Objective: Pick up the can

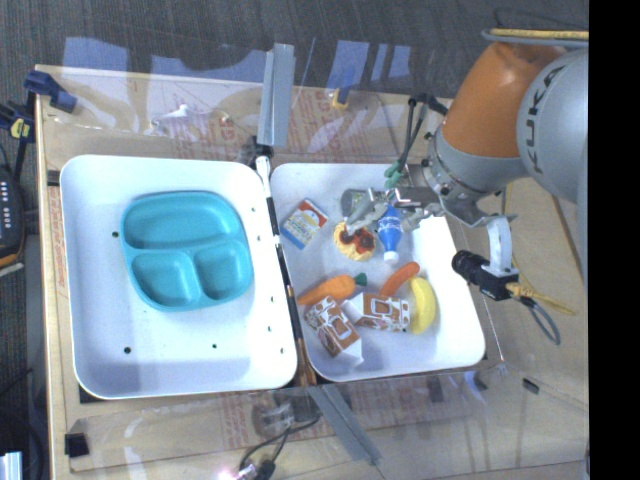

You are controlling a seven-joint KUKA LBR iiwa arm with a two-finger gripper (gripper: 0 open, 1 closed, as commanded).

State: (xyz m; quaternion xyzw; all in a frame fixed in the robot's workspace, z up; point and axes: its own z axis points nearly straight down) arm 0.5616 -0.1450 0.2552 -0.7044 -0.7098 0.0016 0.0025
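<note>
two bins (90, 183), one tray (186, 245), two carrots (327, 290), one banana (424, 304)

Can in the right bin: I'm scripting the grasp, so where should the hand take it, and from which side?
Likely the can across its grey body, from straight above: the bottle and hand crowd it on one side.

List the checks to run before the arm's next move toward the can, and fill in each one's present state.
1. Can identified: cannot tell. The round yellow and red object in the right white bin is the likeliest candidate.
2. Gripper near it: ok. It hangs just beyond that object, over the same bin.
3. Object lifted: not ok. It lies on the bin floor.
4. Room around it: not ok. The white bottle with a blue cap lies close beside it.
5. Blue divided plastic tray out of the way: ok. It sits in the left white bin.
</note>
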